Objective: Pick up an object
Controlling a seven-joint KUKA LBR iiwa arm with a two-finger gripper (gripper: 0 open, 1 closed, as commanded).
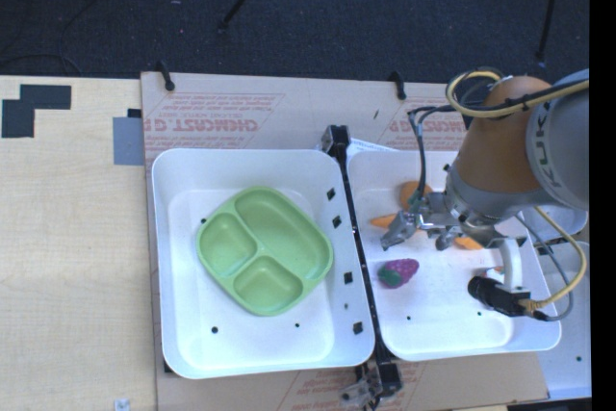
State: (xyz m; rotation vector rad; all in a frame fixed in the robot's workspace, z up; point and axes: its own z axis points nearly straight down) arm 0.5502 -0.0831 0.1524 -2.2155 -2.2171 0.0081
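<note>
Lying in the right bin [539, 337] just below the gripper [412, 228], the toy strawberry [397, 271] is looking light and rounded (likely slippery), favouring a mid-body pinch.

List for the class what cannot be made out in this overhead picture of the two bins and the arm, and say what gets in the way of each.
- Orange object in the right bin, camera view: partly hidden by the arm; shape unclear.
- Gripper, camera view: too small and cluttered to judge its state.
- Magenta and green object, camera view: too small and blurred to identify.
- Arm, camera view: cut off by the right edge.
</note>
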